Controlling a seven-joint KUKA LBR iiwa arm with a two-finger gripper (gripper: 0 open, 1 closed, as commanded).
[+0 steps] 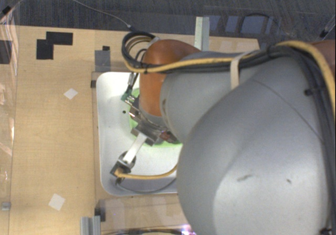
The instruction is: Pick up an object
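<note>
The arm's grey body fills the right of the camera view, and its orange band (pixel 157 79) hangs over the left white bin (pixel 112 123). My gripper (pixel 139 118) points down into that bin, close to its floor, and the wrist hides most of it. A bright green thing (pixel 169 145) lies on the bin floor under the wrist. Only its edges show: a green sliver by the gripper's left side and a patch lower right. Whether the gripper touches it cannot be told.
The wooden bench (pixel 52 139) stretches left of the bin, with black L-shaped marks (pixel 52 44) and two small white squares (pixel 71 93). A clear wall (pixel 6 71) stands at the far left. Grey brackets (pixel 102 59) sit at the bin's corners.
</note>
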